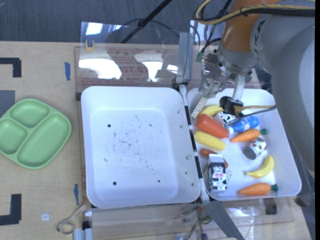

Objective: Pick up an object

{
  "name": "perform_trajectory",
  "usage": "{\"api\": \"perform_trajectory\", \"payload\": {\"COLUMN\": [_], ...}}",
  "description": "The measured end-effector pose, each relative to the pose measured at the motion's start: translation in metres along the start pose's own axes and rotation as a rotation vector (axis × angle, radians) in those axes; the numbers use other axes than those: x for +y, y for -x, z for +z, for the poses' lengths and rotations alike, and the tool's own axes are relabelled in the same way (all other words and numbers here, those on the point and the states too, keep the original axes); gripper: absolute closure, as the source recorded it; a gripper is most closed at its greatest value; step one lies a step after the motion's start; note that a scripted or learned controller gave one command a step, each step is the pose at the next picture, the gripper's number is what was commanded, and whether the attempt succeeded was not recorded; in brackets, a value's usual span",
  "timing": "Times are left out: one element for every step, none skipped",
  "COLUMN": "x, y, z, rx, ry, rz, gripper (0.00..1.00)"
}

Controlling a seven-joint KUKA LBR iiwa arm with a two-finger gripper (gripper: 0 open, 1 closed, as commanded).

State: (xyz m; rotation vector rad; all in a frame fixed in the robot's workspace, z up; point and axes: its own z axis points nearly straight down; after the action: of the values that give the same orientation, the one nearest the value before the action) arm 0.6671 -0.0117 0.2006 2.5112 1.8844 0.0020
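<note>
A wooden bench [45, 59] bears two white bins [135, 104]; the claw [221, 91] hangs spread, gripping nothing.

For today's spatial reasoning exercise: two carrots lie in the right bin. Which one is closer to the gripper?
The upper carrot, beside the blue bottle; the other carrot lies at the bin's near edge.

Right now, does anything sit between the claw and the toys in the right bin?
Nothing visible does. The claw hangs over the far end of the right bin, directly above the pile, nearest the red pepper and a banana.
</note>
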Motion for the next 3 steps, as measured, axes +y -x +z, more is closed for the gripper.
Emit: {"api": "perform_trajectory", "payload": {"x": [0.025,0.036,0.042], "y": [0.084,0.122,0.144], "z": [-0.003,-0.021,0.013], "rx": [0.0,-0.001,0.0], "ry": [0.001,0.002,-0.004], "rz": [-0.175,-0.355,0.118], "gripper": [1.0,1.0,1.0]}}
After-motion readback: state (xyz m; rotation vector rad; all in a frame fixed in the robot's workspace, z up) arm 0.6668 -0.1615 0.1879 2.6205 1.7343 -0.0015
